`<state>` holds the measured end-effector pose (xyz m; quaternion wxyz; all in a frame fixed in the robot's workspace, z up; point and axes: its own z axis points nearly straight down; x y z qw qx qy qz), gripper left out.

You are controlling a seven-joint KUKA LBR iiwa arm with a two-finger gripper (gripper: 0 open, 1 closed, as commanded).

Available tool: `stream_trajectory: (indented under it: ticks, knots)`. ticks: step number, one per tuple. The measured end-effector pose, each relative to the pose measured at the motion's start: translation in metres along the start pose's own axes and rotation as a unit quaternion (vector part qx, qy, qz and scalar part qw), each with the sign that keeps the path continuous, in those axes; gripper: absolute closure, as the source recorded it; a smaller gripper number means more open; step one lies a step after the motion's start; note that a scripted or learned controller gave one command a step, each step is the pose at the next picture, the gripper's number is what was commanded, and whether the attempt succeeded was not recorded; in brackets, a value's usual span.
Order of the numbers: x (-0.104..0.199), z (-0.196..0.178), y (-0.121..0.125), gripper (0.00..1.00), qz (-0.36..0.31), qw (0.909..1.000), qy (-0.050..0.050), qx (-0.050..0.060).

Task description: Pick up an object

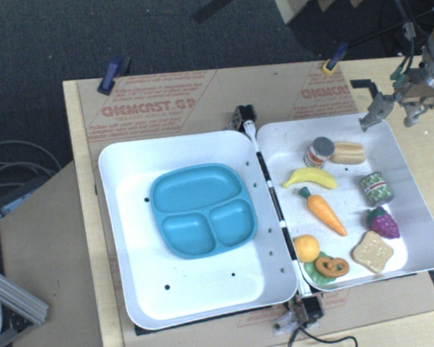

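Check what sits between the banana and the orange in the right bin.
In the camera view, the carrot lies between the banana and the orange, slanting from upper left to lower right, its green top nearest the banana. It touches neither fruit.

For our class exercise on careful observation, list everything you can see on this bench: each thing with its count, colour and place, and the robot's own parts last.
left bin: 1, white, left half of bench
divided tray: 1, blue, middle of left bin
right bin: 1, white, right half of bench
can: 1, grey with red, top of right bin
bread roll: 1, tan, beside can
banana: 1, yellow, below can
carrot: 1, orange, bin centre
green can: 1, green, right side
grapes: 1, purple, below green can
toast: 1, tan, lower right
orange: 1, orange, lower left
pretzel: 1, brown, on a green piece
gripper: 1, grey, above right bin's top right corner
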<state>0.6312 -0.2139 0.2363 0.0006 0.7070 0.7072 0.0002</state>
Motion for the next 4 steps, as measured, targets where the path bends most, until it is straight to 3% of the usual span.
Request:
stream_trajectory:
  ticks: [1,2,3,4]
  knots:
    - [0.071,0.125,0.000,0.00,-0.001,1.0000,0.002,0.003]
    - [0.085,0.149,0.037,0.00,-0.001,1.0000,0.000,-0.002]
    - [0.084,0.138,0.038,1.00,-0.001,1.0000,-0.002,-0.004]
    - [0.129,0.028,-0.026,1.00,-0.001,1.0000,0.000,-0.002]
